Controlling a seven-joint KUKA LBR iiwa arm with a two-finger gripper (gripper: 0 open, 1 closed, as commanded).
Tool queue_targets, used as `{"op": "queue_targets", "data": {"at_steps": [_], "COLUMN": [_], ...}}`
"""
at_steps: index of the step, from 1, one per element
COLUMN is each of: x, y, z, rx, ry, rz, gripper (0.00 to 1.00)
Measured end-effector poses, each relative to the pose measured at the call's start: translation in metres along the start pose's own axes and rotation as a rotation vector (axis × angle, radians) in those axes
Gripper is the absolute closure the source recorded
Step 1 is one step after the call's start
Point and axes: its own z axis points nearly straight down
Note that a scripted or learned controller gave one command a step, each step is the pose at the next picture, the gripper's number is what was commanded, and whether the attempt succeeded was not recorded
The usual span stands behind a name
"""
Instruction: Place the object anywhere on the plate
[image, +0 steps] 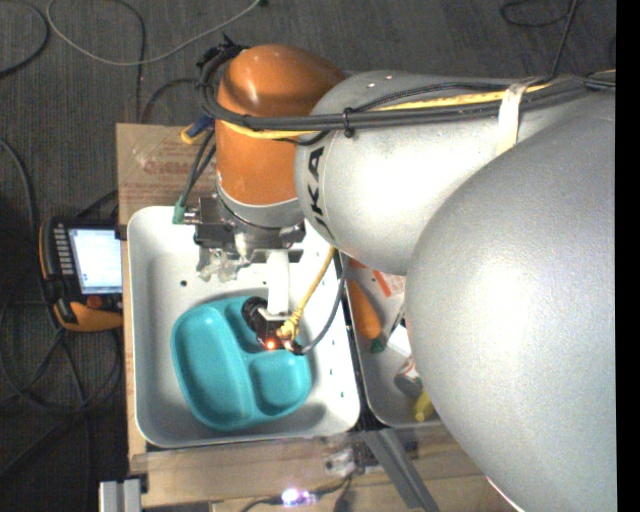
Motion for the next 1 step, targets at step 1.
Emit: {"op": "queue_targets", "data": {"at_steps": [1], "x": [-0.0242], "y": [-0.0452], "z": [-0.065], "rx": [-0.003], "ry": [0.001], "rz": [-0.066], "gripper": [1.0]}}
